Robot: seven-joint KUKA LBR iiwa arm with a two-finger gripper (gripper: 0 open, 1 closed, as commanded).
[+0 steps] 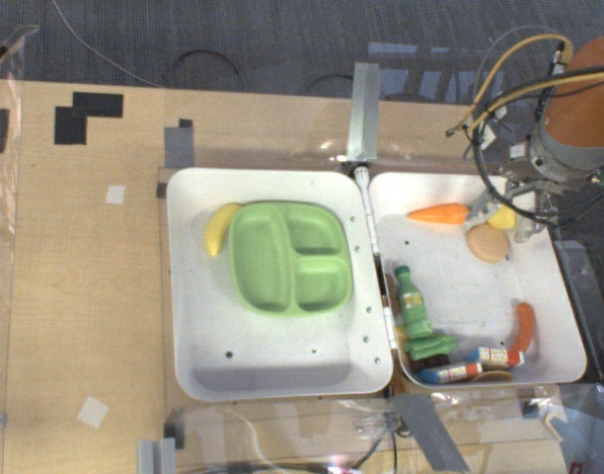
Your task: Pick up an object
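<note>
Orange plastic carrot [439,214] lies in the right white bin [559,294], beside a tan round disc [488,244] and yellow piece [501,218]; gripper [519,213] above them, grip impossible to tell.

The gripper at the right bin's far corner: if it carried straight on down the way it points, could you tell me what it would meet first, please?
Most likely the round tan piece, or the yellow piece beside it; both lie right under the gripper. From this slanted view, depth is unclear, so the exact first contact is uncertain.
</note>
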